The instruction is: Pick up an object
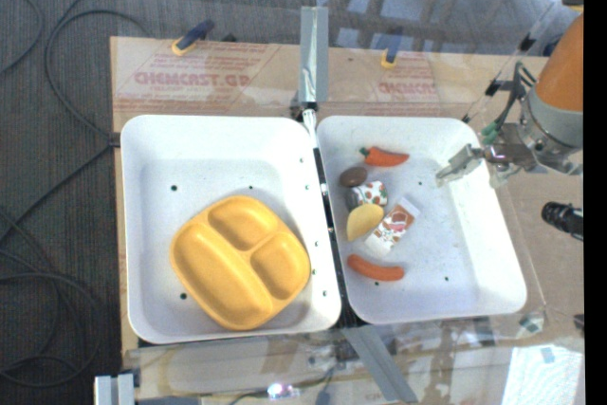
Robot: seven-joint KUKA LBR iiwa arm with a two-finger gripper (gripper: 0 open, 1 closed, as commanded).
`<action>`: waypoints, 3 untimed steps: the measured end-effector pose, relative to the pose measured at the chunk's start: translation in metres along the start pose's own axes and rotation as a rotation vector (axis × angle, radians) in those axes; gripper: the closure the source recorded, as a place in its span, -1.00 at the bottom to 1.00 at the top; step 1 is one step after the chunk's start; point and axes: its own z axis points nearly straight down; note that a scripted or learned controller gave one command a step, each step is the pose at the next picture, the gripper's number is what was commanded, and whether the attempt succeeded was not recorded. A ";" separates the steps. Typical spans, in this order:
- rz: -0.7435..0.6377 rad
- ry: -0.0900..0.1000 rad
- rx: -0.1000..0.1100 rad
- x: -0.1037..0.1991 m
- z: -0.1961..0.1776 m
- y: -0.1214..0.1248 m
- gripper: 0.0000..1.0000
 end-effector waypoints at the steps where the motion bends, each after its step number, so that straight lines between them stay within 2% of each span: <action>1: 0.044 0.001 -0.001 0.049 0.125 0.000 -1.00; 2: 0.111 -0.007 -0.022 0.080 0.144 -0.021 -1.00; 3: 0.073 -0.006 -0.026 0.077 0.144 -0.051 -1.00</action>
